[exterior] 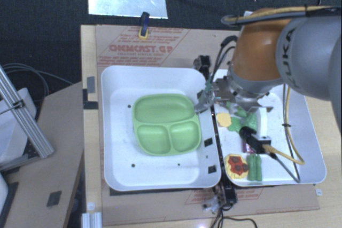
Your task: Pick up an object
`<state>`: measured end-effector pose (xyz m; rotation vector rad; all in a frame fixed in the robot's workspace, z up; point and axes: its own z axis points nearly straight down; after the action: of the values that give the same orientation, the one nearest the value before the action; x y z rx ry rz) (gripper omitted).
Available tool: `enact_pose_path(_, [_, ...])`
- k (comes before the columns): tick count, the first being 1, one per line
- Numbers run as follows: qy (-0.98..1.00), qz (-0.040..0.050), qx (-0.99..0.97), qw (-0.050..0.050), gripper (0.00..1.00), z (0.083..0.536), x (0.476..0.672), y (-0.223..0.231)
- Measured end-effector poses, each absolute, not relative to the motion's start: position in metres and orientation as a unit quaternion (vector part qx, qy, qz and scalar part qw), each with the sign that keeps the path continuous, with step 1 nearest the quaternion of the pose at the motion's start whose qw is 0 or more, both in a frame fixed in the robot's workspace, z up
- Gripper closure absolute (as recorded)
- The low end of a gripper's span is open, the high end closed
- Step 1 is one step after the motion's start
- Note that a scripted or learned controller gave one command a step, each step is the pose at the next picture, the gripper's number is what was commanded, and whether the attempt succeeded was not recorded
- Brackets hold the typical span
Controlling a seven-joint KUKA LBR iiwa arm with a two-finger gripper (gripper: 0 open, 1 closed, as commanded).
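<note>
Apparently the approach step is in hand: the hand (204,100) is seen low over the ridge where the two bins meet, just beside the far corner of the green divided tray (165,125), which lies in the left bin (115,131). Whether the hand is wide or narrow cannot be told, since it is masked by the wrist, and no thing can be made out in its hold. If the tray is meant, its raised rim would have to be straddled and pinched. Room is tight there — bin wall, tray edge and ridge are crowded together. More open floor is offered in the right bin (310,147), where a yellow piece (223,120) and a green stick (255,168) lie.
</note>
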<state>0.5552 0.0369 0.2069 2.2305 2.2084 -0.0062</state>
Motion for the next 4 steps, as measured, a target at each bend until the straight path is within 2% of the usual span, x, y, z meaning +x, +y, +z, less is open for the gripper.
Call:
enact_pose_path(1, [0.710, -0.0015, 0.705, -0.003, 0.00, 0.183, 0.485, 0.090])
enact_pose_path(2, [0.706, 0.0021, 0.708, 0.003, 0.00, 0.212, 0.545, 0.032])
enact_pose_path(3, [0.711, 0.0030, 0.703, 0.001, 0.00, 0.255, 0.530, 0.109])
enact_pose_path(4, [0.712, 0.0009, 0.703, -0.001, 0.00, 0.207, 0.528, 0.212])
